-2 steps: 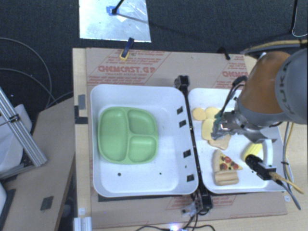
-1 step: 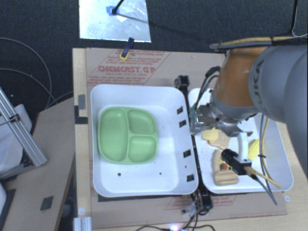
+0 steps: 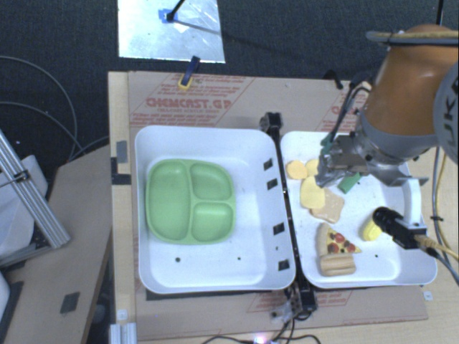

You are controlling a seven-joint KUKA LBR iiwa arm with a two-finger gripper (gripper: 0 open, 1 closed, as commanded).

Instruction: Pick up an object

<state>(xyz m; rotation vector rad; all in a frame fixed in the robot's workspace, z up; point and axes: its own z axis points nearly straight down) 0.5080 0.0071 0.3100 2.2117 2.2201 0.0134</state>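
Note:
The right bin (image 3: pixel 401 269) holds toy food: a round yellow piece (image 3: pixel 296 169), a pale yellow slice (image 3: pixel 312 194), a tan toast piece (image 3: pixel 329 208), a pizza slice (image 3: pixel 339 244), a hot dog bun (image 3: pixel 336 265), a yellow piece (image 3: pixel 371 230) and a green piece (image 3: pixel 349 184). My gripper (image 3: pixel 326 172) hangs low over the bin's upper left part, just above the pale yellow slice and beside the green piece. The wrist body hides the space between its tips.
The left bin (image 3: pixel 165 142) holds a green divided plate (image 3: pixel 191 200). A black divider (image 3: pixel 282 199) runs between the bins. Both bins sit on cardboard (image 3: pixel 215 99). A shiny sheet (image 3: pixel 171 20) lies beyond the bench.

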